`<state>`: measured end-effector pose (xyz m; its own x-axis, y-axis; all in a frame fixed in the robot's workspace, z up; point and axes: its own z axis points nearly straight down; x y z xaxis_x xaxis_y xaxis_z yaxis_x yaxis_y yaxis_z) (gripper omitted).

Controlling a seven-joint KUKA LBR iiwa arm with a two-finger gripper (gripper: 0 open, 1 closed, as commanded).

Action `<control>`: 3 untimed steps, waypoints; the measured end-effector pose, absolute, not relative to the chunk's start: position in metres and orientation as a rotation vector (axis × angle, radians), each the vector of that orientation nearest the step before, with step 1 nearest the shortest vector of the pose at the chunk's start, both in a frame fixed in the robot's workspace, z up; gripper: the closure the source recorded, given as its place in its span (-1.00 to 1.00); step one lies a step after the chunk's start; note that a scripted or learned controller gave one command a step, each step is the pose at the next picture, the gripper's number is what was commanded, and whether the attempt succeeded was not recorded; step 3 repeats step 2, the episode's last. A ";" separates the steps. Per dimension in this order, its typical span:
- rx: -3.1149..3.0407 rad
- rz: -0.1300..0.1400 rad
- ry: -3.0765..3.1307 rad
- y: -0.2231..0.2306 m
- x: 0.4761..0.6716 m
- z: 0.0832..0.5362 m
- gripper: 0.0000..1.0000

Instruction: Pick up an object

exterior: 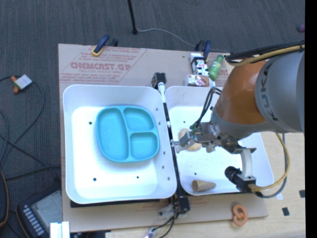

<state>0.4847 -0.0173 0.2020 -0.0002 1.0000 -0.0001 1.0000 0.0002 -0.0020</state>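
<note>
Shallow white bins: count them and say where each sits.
2. One shallow white bin sits on the left, holding a blue divided plastic plate. The other white bin sits beside it on the right, under the grey and orange arm.

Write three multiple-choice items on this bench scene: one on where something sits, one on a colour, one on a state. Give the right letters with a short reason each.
1. Where does the blue divided plate lie?
A. In the left bin
B. In the right bin
C. On the carpet

2. What colour is the band above the arm's wrist?
A. Green
B. Orange
C. White

3. How does the brown cone-shaped object in the right bin stand to the tool?
A. Gripped in it
B. Stacked on the plate
C. Lying apart from it near the bin's front edge

Answers:
1 A, the plate rests on the left bin's floor.
2 B, the band shows orange against the grey arm.
3 C, the cone lies alone on the bin floor, with the tool farther up beside a tan object.
</note>
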 end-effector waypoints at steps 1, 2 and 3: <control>-2.220 0.002 -2.221 -0.017 0.485 0.202 -1.00; -2.223 0.005 -2.218 -0.106 0.494 0.095 -1.00; -2.223 0.005 -2.218 -0.106 0.494 0.095 -1.00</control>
